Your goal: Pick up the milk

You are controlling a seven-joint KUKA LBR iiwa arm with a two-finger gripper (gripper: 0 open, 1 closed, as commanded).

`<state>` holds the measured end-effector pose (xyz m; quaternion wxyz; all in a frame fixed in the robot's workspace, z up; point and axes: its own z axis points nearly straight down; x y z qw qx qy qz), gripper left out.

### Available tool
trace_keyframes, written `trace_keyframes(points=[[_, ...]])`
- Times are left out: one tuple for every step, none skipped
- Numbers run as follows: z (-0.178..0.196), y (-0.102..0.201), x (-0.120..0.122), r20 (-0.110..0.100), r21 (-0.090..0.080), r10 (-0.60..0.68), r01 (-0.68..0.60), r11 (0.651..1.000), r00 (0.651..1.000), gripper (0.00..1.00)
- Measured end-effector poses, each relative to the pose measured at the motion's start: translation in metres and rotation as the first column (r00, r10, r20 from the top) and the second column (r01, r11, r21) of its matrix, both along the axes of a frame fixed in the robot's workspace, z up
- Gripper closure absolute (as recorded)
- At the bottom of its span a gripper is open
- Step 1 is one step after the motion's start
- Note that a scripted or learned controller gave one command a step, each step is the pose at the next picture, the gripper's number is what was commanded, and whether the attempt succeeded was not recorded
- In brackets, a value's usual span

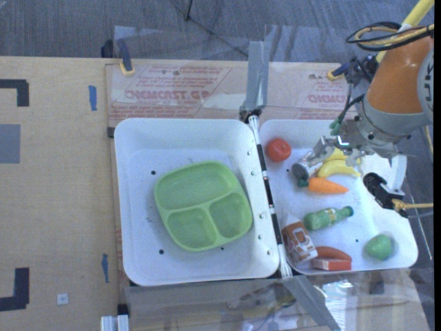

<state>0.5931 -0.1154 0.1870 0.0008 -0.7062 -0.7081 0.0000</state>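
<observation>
Grey carpet surrounds the bench, where the right bin (406,250) carries most of the clutter. At that bin's front-left corner lies the brown milk carton (300,241), just beside a red sausage (332,253), untouched. Well behind it the gripper (324,152) hovers beside the banana (337,167); whether it is spread or closed I cannot tell. Everything remains undone.

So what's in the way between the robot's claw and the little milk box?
In the camera view, the carrot and the green bottle lie between the gripper and the milk in the right bin.
</observation>
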Motion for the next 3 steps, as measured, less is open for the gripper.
trace_keyframes(points=[[-0.098,-0.014,-0.099,0.010,-0.003,0.238,-0.238,0.971,0.971,0.00],[-0.098,-0.032,-0.090,0.013,-0.004,0.238,-0.238,0.971,0.971,0.00],[-0.098,0.015,-0.067,0.014,-0.009,0.288,-0.287,0.958,0.958,0.00]])
